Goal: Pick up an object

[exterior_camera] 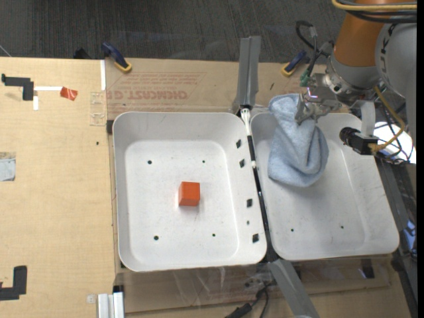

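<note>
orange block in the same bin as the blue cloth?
No. The orange block sits in the left bin, while the blue cloth hangs over the right bin.

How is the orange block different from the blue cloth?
The orange block is small, hard-edged and square; the blue cloth is bigger, soft and crumpled. The block lies alone in the left bin; the cloth hangs over the right bin, its top bunched at the gripper. Nothing touches the block. Each has a white bin beneath it.
</note>
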Controlling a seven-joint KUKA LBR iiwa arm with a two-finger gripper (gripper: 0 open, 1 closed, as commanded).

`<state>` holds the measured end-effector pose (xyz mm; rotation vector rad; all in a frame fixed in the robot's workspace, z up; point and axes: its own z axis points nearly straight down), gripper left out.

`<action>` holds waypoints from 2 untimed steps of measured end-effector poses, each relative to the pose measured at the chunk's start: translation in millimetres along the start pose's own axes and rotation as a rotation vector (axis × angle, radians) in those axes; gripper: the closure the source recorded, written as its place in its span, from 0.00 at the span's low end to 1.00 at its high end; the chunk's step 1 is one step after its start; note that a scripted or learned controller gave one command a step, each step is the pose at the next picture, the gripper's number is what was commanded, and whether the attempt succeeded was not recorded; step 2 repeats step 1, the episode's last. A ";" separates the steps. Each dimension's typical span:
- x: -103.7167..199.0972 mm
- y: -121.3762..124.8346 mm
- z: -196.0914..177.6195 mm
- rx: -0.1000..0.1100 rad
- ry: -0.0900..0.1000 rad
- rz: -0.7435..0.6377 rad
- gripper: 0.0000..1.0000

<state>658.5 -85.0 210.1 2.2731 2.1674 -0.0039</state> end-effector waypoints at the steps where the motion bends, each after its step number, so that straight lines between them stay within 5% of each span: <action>1: -28.2 1.0 27.8 0.003 0.001 -0.068 1.00; 2: -28.2 1.0 27.8 0.003 0.001 -0.068 1.00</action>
